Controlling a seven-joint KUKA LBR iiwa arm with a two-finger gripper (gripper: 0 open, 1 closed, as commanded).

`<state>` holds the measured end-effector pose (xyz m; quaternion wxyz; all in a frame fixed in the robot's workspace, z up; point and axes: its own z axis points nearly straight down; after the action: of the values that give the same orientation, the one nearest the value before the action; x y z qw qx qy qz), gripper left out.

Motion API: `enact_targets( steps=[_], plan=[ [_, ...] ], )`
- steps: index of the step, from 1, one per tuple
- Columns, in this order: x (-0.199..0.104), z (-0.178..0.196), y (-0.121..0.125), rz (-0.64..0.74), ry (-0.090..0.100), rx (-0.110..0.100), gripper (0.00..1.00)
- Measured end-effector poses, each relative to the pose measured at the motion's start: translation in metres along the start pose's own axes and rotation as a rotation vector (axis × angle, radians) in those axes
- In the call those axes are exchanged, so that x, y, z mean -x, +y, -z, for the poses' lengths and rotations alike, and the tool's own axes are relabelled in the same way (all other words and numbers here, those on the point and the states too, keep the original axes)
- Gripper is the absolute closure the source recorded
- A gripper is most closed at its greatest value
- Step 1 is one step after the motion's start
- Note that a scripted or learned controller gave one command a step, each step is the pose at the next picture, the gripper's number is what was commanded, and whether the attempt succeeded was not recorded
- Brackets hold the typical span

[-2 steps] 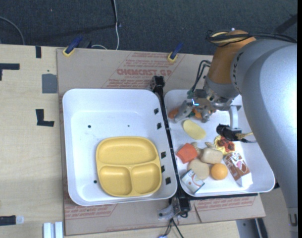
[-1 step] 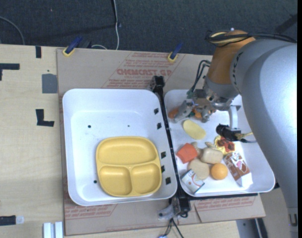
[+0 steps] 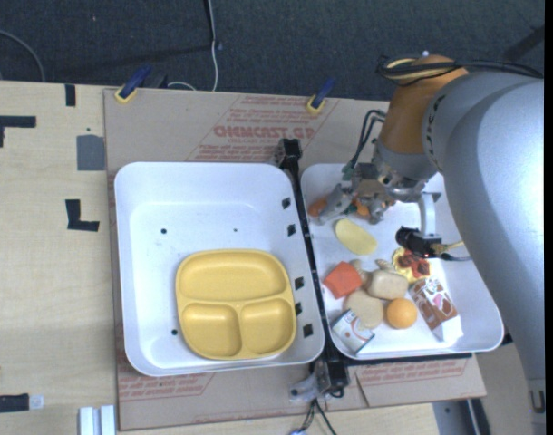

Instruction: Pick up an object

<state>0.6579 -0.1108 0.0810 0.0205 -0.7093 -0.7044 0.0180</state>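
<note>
Cardboard [image 3: 249, 130] reads "CHEMCAST" in red; gripper [image 3: 365, 198] low in right bin [image 3: 480, 329]; grip state unclear.

So there's just one camera, mounted up over the bench [image 3: 41, 243] and looking down at an angle, not straight overhead. It faces the far edge, where the dark floor runs along the top of the shot. Both white bins fit in: left bin [image 3: 140, 207] around the middle, right bin [image 3: 480, 329] toward the right. The arm [image 3: 494, 161] comes in from the right, big and close to the lens.
</note>
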Motion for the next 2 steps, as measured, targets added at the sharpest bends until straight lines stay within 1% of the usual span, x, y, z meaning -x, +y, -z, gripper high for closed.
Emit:
enact_targets(
  steps=[1, 2],
  plan=[
    [-0.0006, 0.0001, -0.0001, -0.001, -0.002, 0.001, 0.00],
    [0.0001, -0.0001, 0.0000, 0.000, 0.000, 0.000, 0.00]
  ],
)
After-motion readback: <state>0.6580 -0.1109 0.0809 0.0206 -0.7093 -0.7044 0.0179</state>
